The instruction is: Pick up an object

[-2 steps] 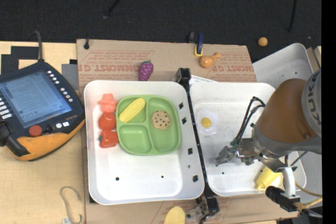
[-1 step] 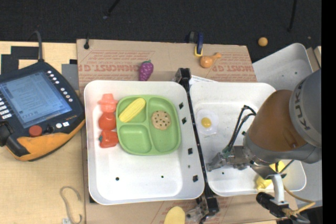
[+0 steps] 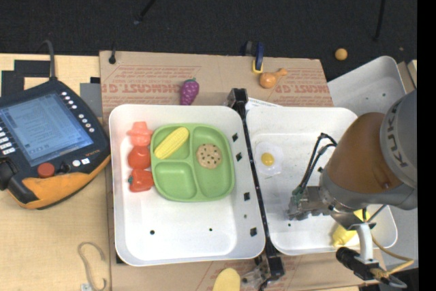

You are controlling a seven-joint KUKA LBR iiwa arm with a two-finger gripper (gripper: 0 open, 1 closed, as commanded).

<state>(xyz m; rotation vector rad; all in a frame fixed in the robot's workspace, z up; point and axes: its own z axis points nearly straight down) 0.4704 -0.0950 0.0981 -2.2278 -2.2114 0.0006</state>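
Arm: we see the grey KUKA arm [image 3: 371, 153] reaching in from 3 o'clock, orange band over the right bin [image 3: 286, 242].
Hand: the hand [image 3: 300, 204] sits low in the right bin, approx. at its 6 o'clock part, near the bin floor. We can't tell if it's open or closed; wrist and cables hide it.
Held: nothing visible in the hand, so we judge no pick confirmed yet.
Candidate objs, right bin: fried egg toy [image 3: 268, 160] at 10 o'clock of the hand, apart from it; yellow piece [image 3: 343, 236] at 4 o'clock of the hand, partly hidden by the arm.
Left bin [image 3: 177, 242]: green tray [image 3: 178, 180] w/ corn [image 3: 170, 142] and cookie [image 3: 208, 156]; red/orange toys [image 3: 139, 159] at the tray's 9 o'clock.
Outside bins: purple grapes [image 3: 189, 90], orange pear-like toy [image 3: 270, 78] on the cardboard at 12 o'clock; pendant [image 3: 48, 140] on the table at 9 o'clock.
Progress: approach looks done, we reckon; grasp + lift left.
Risk: hand appears over bare floor, may close on nothing.
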